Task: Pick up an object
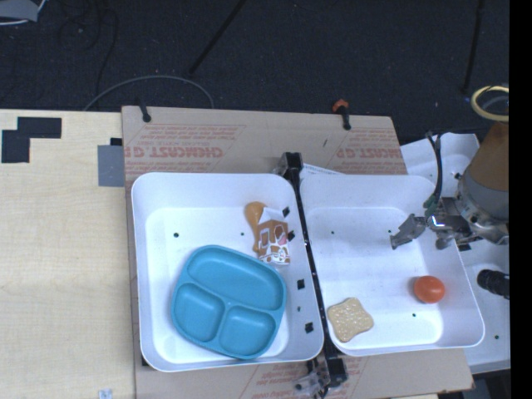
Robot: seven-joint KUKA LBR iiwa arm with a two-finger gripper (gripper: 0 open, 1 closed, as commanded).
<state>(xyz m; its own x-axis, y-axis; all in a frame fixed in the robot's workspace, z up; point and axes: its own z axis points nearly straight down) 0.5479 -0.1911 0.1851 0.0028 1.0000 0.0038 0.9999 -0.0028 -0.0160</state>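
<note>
My gripper (426,233) hangs over the right side of the right bin (366,191), open, with nothing between its fingers. A red-orange ball (429,289) lies on the bin floor just below and in front of it, apart from it. A slice of toast (350,319) lies near the bin's front left corner. In the left bin (154,223) a blue divided plate (228,301) lies tilted. Behind the plate, a small patterned carton (273,243) and a brown food piece (254,214) sit by the divider.
A black divider clamp (293,166) runs between the two bins. The arm's grey body with an orange band (490,169) stands over the right rim. Cardboard (249,144) lies under both bins, and a wooden benchtop (58,248) extends to the left.
</note>
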